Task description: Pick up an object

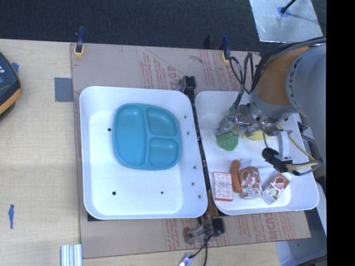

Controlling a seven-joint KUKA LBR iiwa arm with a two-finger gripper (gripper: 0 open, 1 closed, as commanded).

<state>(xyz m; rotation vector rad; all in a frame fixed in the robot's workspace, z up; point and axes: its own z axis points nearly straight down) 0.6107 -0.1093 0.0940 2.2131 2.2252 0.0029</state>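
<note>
My gripper (236, 123) reaches down into the upper middle of the right bin (213, 107), directly over a green object (227, 142) that lies just below it. A yellow object (254, 134) peeks out beside the wrist on the right. Lower in the same bin lie a red-and-white packet (222, 186), a brown sausage (236, 176), a brown-and-white packet (250, 183) and a smaller wrapper (277, 186). The arm's orange band (274, 82) and grey body cover the bin's upper right part.
The left bin (94, 198) holds a blue divided plate (147, 136) in its upper half. Black cables (285, 162) loop from the wrist over the right bin. A yellow-and-black device (6, 87) sits at the bench's far left edge.
</note>
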